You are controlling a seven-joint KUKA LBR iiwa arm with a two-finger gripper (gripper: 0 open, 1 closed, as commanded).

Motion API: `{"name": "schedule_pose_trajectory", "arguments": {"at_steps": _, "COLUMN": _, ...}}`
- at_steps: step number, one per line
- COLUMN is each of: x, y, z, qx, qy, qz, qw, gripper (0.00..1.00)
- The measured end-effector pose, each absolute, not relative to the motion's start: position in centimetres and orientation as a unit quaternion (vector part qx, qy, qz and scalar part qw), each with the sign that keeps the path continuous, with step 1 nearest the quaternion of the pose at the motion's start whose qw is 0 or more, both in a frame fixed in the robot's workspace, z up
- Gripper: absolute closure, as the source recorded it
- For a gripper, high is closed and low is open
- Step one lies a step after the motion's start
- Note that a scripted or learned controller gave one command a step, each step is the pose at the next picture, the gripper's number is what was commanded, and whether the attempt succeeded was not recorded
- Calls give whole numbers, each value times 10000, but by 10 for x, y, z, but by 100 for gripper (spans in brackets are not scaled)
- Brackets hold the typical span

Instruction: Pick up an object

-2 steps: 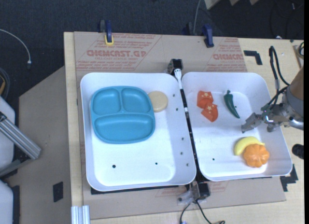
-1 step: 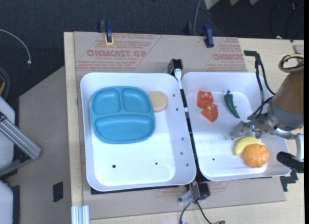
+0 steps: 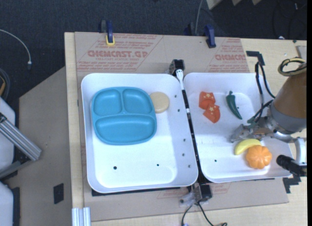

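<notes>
Left bin (image 3: 97,171): I see smooth glossy blue divided plate (image 3: 125,115), three compartments, rounded corners. Pale round flat cookie-like disc (image 3: 159,102) touching plate's right edge. Right bin (image 3: 219,171): red blocky chunks (image 3: 209,107), matte, near left wall; dark green curved pepper (image 3: 233,104) beside them. Gripper (image 3: 243,133) low over bin, metal tips just above yellow banana (image 3: 246,145); finger state — I cannot tell. Ribbed orange pumpkin-shaped fruit (image 3: 258,156) touching banana, crowding it from right.
</notes>
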State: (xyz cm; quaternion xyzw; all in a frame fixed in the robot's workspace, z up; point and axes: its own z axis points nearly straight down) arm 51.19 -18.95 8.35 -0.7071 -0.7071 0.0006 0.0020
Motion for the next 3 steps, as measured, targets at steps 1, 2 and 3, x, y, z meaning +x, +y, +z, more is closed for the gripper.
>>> {"name": "schedule_pose_trajectory", "arguments": {"at_steps": 1, "x": 513, "y": -190, "z": 95, "qx": -7073, "qy": -7069, "qz": 0, "qw": -2, "gripper": 100}}
{"name": "schedule_pose_trajectory", "arguments": {"at_steps": 2, "x": 515, "y": -183, "z": 156, "qx": -7064, "qy": -7078, "qz": -15, "qw": -36, "gripper": 100}}
{"name": "schedule_pose_trajectory", "arguments": {"at_steps": 3, "x": 515, "y": -184, "z": 199, "qx": -7066, "qy": -7076, "qz": -12, "qw": -35, "gripper": 100}}
